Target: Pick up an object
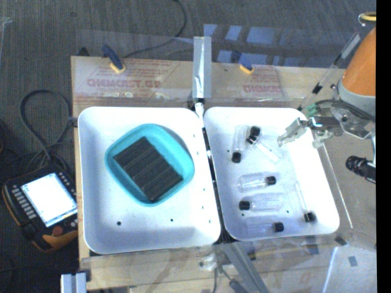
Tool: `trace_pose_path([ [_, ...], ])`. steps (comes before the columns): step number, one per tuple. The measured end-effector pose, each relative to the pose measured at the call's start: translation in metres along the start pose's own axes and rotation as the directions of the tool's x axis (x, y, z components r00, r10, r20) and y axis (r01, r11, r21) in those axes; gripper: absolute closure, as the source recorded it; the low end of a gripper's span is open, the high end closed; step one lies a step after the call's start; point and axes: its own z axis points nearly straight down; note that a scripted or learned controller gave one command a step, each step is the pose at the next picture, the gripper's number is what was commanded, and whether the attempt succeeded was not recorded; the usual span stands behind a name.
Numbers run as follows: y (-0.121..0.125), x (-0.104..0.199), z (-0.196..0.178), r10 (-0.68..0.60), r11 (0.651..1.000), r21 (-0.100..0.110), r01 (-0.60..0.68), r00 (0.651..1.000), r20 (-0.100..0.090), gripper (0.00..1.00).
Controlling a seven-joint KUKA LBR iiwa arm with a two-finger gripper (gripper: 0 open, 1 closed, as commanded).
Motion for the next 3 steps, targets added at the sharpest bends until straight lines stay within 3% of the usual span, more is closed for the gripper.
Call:
trace_pose_path([
  [1, 0.004, 0.015, 0.110, 0.005, 1.000, 0.001, -0.005, 1.000, 0.000, 0.00],
  [2, 0.093, 0.006, 0.171, -0.113, 0.994, -0.001, 0.113, 0.994, 0.005, 0.00],
  [3, 0.090, 0.023, 0.173, -0.155, 0.988, -0.006, 0.155, 0.988, 0.012, 0.00],
])
